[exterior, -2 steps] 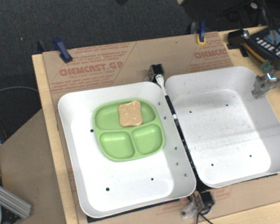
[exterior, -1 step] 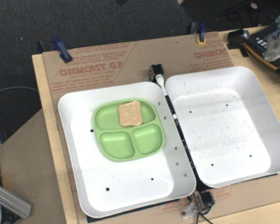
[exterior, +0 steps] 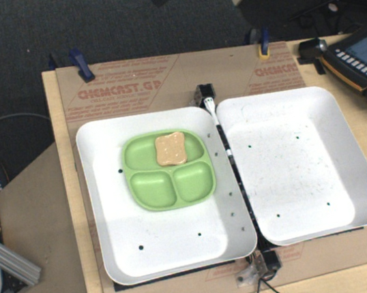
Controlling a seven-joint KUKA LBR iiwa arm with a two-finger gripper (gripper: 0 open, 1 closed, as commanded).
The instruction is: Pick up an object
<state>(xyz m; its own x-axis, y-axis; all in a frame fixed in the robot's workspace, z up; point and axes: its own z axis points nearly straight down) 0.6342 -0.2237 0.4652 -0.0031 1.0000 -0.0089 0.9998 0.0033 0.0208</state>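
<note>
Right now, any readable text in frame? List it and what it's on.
"CHEMCAST G P": red print on the brown board behind the left bin, upper left.
"CHEMC...": same print, upper right of the board, cut off by the right bin.
Smaller red lines beneath both: too blurred to read.

Left bin (exterior: 110, 209): plain white, glossy, with a few small dark dots on its floor.
Right bin (exterior: 297, 166): white, its floor dusted with fine dark specks and a few larger dark dots.
Divided plate (exterior: 155, 185): light green all over, three compartments of the same shade.
Toast slice (exterior: 170, 149): pale tan with a slightly browner edge, in the plate's compartment at 12 o'clock.
Bench board (exterior: 160, 84): light brown cardboard colour, printed with faded red lettering.
Clamps: one blue (exterior: 81, 65) at 11 o'clock, one blue and yellow (exterior: 263, 45) at 1 o'clock.
Floor (exterior: 81, 20): dark grey, almost black, finely speckled carpet.
</note>
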